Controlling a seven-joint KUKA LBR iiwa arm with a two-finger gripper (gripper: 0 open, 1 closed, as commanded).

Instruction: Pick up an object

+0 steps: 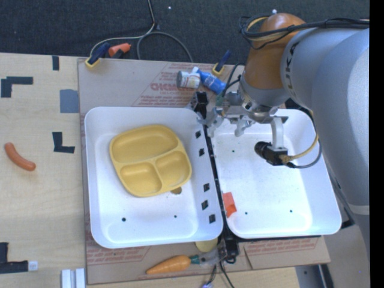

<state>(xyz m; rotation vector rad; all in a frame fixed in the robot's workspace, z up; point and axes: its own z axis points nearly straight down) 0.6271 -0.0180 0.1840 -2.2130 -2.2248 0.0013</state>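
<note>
**Arm over the right bin, tray in the left**

The grey arm (318,71) reaches in from the right, its orange band above the wrist, and the gripper (243,123) hangs over the far left corner of the right bin (282,215), close to the wall between the bins. Whether the claw is open or closed cannot be told from this angle, and nothing shows between its tips.

A yellow divided tray (150,159) lies flat in the left bin (144,227), toward its middle. A toy carrot (169,264) lies on the bench just in front of the bins, and a toy sausage (20,156) sits well off to the left.
</note>
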